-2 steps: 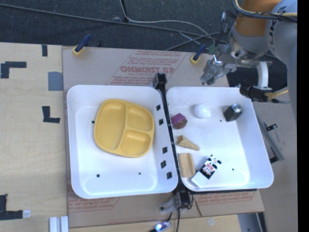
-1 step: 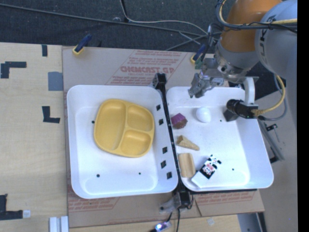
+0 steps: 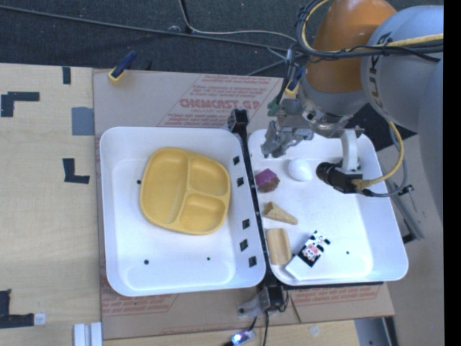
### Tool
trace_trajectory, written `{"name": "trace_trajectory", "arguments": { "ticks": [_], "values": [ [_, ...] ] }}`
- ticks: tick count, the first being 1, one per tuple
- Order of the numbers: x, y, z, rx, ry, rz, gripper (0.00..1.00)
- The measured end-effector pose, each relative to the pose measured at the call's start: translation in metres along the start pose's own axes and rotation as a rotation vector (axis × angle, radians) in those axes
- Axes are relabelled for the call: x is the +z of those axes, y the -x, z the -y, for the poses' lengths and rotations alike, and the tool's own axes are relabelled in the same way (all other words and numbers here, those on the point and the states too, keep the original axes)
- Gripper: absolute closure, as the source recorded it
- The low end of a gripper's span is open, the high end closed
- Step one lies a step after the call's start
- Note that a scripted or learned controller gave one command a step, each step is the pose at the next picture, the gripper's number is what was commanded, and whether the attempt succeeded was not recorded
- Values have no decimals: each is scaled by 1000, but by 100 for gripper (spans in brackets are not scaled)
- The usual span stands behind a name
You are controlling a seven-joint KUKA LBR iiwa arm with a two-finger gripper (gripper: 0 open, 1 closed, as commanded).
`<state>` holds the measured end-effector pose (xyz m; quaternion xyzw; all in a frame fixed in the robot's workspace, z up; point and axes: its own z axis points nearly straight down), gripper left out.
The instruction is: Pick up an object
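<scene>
Two shallow white plastic bins sit side by side on the desk point(image 3: 43, 215), which is tan with a cardboard sheet under the bins and dark tape marks on its left part. The left bin point(image 3: 122, 265) is smooth and glossy and holds a yellow compartment tray point(image 3: 185, 190): rounded, matte plastic, three sections, lying flat near the bin's middle.

The right bin point(image 3: 374, 244) carries small loose items. A purple lumpy piece point(image 3: 267, 179) lies near the divider. Just right of it sits a white rounded egg-like object point(image 3: 300, 169). Below those, a tan wedge point(image 3: 279, 213), cone-like, points right. Further down a tan block point(image 3: 278, 245), bread-coloured and rectangular, lies along the bin's left wall. Beside it a small black-and-white patterned box point(image 3: 312, 250) rests tilted on a white card near the bin's front edge.

The arm comes in from the right, a grey shell with a glossy orange band point(image 3: 351, 31) and black and yellow cables looped around it. The pincer point(image 3: 277, 144) is grey metal and hangs over the upper left corner of the right bin. Its fingers look a little apart, with nothing between them.

The purple piece lies just below the pincer tips, close but apart from them. The white egg shape sits just to the lower right of the tips. The wedge, block and patterned box are well apart from the pincer, toward the front.
</scene>
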<state>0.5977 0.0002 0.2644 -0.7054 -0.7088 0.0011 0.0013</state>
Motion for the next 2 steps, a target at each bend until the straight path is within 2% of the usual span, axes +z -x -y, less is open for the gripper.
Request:
{"name": "trace_trajectory", "arguments": {
  "ticks": [2],
  "values": [
    [39,-81,56,1,-2,1,100]
  ]
}}
